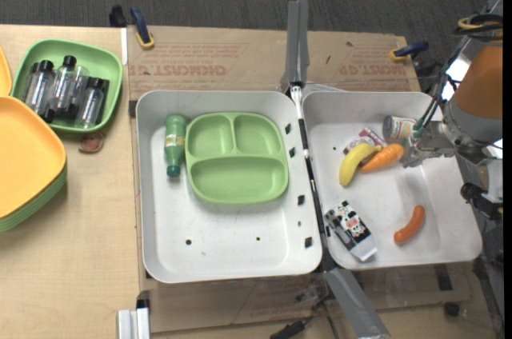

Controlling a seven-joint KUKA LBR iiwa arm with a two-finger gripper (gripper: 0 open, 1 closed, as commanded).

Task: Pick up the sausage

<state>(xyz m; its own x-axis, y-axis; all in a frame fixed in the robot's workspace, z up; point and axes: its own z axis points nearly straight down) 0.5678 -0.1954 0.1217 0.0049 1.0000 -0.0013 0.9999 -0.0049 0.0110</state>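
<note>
Sausage (409,225): small orange-red link, smooth and slightly curved, lying flat and tilted diagonally with its upper end toward the right, alone on the white floor of the right bin (448,253), in that bin's lower right area, near the front wall, touching nothing.

The arm (480,101) is grey with a rounded orange band and a metallic wrist section.
</note>
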